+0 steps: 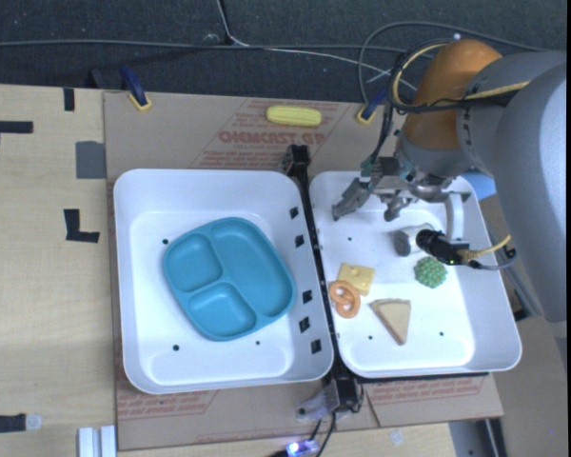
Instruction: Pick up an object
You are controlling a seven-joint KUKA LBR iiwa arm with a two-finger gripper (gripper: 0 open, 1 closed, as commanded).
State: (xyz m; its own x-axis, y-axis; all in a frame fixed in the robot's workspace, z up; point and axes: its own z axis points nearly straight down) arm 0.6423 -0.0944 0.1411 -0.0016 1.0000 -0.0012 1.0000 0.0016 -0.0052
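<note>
Bread wedge (392, 318) lower right bin | pretzel (344, 298), cheese (356, 277), broccoli (430, 272) alongside | gripper (371, 198) jaws spread, unladen (poised above, upper right, likely approaching) | blue tray (228, 277) left bin.

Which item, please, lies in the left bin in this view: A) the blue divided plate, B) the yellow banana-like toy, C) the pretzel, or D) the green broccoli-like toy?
A: the blue divided plate lies alone in the left bin, while the green toy and the pretzel sit in the right bin, and the yellow toy rests on the cardboard beyond both bins.
</note>
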